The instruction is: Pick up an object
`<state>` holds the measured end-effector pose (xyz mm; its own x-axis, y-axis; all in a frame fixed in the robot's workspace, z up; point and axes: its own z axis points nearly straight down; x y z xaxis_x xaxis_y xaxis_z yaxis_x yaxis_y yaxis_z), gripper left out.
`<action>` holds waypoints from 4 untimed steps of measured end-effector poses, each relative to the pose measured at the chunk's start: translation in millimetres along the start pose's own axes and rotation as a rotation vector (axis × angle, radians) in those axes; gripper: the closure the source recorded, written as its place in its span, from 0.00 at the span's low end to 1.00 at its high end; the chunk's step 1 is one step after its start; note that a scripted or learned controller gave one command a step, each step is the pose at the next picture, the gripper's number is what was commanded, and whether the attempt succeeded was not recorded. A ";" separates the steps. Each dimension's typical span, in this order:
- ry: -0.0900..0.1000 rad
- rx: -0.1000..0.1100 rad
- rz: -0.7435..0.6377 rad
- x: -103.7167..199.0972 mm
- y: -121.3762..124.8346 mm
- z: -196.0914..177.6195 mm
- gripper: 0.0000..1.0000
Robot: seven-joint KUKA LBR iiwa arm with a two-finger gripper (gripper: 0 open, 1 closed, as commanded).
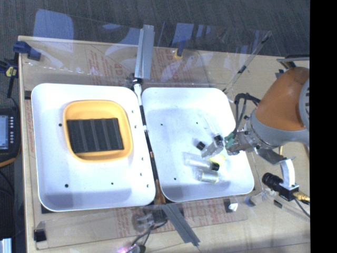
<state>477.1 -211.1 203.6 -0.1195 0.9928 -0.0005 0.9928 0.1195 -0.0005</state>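
Plywood-coloured bench (95, 62) spreads under everything, matte, printed with faint red lines, with a clear glossy panel standing along its far edge. Two shallow white bins sit on it side by side, smooth plastic with rounded corners and small dark holes in their floors. Inside the left bin (47, 178) lies an orange tray (95, 110), a rounded rectangle with a thick soft-looking rim and a dark ribbed insert in its middle. Over the right bin (174, 109) the arm (281, 109) reaches in from the right, its bulky orange band curved and glossy above a grey wrist.

The gripper (227, 143) hangs low near that bin's right wall, just above a small cluster of see-through objects (206, 165). These are clear, tube-like or bottle-like pieces with dark caps and a spot of yellow-green, lying on the bin floor towards its near right corner, some touching one another. Their exact shapes are too small and glassy to make out. Whether the fingers are spread or closed, or pinching any piece, cannot be told here.
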 end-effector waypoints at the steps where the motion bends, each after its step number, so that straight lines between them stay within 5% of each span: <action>1: -0.001 -0.003 -0.244 68.9 9.2 -54.6 0.00; 2: 0.002 0.002 -0.273 -0.2 -0.5 -15.8 0.00; 3: -0.001 -0.002 -0.376 51.7 6.8 -44.3 0.00; 4: 0.003 0.002 -0.475 0.3 -0.8 26.2 0.00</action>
<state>476.3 -210.9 177.5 -0.5600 0.8285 0.0029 0.8285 0.5600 -0.0022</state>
